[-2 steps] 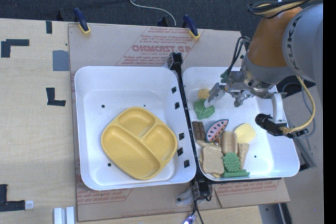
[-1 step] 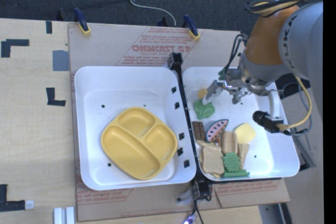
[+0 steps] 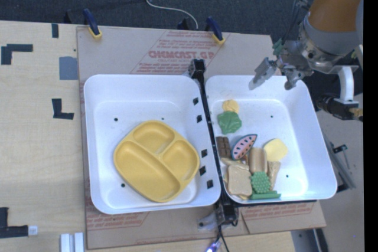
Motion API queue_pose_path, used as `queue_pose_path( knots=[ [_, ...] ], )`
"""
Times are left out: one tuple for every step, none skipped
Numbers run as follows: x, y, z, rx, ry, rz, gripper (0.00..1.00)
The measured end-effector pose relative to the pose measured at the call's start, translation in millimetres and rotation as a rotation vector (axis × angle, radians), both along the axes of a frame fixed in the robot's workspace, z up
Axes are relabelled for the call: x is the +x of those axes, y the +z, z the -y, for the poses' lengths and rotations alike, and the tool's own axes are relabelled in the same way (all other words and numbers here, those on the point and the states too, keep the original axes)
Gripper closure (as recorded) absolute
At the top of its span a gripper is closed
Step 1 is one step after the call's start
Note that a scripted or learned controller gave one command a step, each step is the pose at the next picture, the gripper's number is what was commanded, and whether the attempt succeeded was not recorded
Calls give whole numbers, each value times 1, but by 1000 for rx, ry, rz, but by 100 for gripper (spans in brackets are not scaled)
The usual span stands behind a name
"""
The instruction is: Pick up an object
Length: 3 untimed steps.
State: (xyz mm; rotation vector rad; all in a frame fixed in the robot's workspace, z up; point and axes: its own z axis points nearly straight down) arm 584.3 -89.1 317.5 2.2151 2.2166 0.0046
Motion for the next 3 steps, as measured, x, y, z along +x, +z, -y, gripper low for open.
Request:
queue_pose_path(
  knots=[
    [-56, -9, 83, 0, -11, -17, 0],
    [-6, -4, 57, 2, 2, -12, 0],
    [-41, 1, 141, 0, -10, -15, 0]
  ],
)
